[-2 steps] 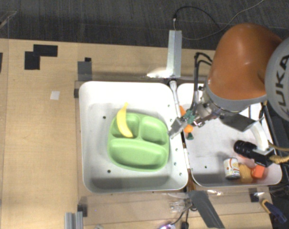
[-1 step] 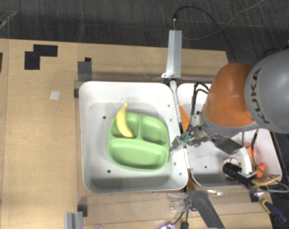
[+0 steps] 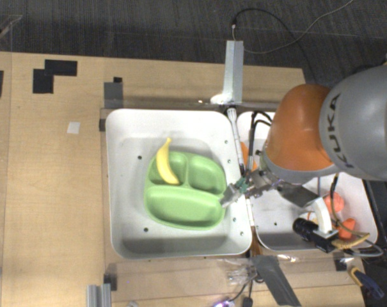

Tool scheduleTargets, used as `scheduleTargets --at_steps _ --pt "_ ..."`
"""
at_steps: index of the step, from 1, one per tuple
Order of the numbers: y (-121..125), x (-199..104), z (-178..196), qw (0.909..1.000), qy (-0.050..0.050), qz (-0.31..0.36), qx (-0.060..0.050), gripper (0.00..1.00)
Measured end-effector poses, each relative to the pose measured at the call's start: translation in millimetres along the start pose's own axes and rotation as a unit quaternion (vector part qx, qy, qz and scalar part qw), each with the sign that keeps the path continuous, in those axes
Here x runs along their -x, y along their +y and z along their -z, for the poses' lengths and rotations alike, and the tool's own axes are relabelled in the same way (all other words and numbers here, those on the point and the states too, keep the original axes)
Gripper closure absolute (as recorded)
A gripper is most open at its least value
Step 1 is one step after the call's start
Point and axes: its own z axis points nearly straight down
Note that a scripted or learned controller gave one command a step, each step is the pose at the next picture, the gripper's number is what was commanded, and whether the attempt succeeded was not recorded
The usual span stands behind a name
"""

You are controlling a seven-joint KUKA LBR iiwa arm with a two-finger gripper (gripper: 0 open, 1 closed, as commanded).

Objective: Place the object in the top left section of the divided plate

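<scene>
The banana (image 3: 165, 163) already lies across the plate's (image 3: 183, 204) top-left section, left of the tool (image 3: 235, 194); its grip state I cannot tell. Next comes retreat.

The grey arm (image 3: 363, 120) is seen reaching in from the right, its orange band (image 3: 299, 130) bulking large above the wrist. The wrist is angled down and to the left. The hand (image 3: 235, 194) is extended low at the arm's end, pointing leftward; its tip is small and blurred.
</scene>
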Motion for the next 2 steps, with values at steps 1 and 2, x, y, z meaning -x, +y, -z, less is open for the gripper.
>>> scheduleTargets --at_steps 1,2 --pt "65.4 12.4 94.2 1.0000 -0.001 -0.008 0.001 0.00" --pt "65.4 12.3 94.0 1.0000 -0.001 -0.008 0.001 0.00"
